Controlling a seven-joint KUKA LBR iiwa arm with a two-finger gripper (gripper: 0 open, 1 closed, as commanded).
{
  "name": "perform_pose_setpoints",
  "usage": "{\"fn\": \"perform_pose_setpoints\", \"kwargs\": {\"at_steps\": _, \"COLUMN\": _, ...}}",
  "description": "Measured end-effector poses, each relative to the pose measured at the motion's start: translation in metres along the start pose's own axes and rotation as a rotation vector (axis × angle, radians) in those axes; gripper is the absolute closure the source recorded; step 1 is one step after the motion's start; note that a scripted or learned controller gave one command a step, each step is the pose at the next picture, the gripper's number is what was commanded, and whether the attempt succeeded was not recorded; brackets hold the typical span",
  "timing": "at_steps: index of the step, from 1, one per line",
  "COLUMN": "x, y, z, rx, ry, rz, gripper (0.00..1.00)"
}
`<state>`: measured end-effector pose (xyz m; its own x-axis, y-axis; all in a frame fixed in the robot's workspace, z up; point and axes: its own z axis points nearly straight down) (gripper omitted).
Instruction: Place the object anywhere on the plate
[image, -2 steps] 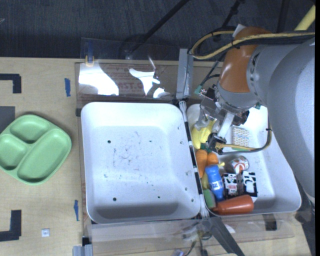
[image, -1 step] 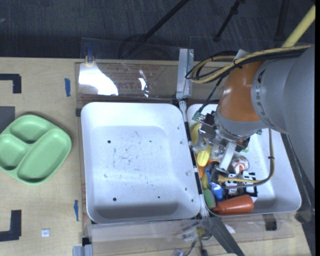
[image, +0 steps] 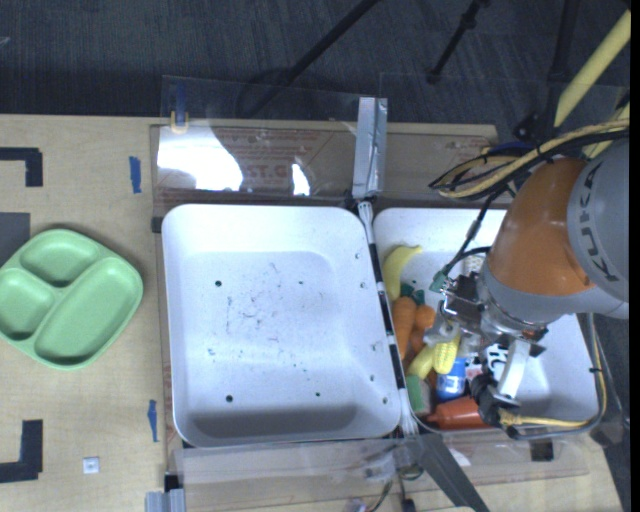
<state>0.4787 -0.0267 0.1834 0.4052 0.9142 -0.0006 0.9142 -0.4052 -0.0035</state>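
Note:
A light green plate (image: 65, 296) with three compartments lies on the wooden bench at the far left, outside the bins. The right bin (image: 570, 360) holds a pile of toy food along its left wall: a yellow banana (image: 400, 265), orange pieces (image: 405, 320), a yellow corn cob (image: 435, 357), a small blue item (image: 452, 381) and a red piece (image: 456, 410). My gripper (image: 462, 318) hangs low over this pile, just right of the orange pieces and above the corn. The wrist hides its tips.
The left white bin (image: 200, 240) stands between the plate and the right bin. A raised divider (image: 385, 310) separates the two bins. A clear plastic wall (image: 270, 150) rises behind the left bin. Yellow and black cables (image: 500, 160) trail at the upper right.

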Motion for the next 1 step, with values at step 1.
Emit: {"fn": "perform_pose_setpoints", "kwargs": {"at_steps": 1, "x": -0.0169, "y": 0.0332, "z": -0.0003, "rx": -0.003, "ry": 0.000, "rz": 0.287, "gripper": 1.00}}
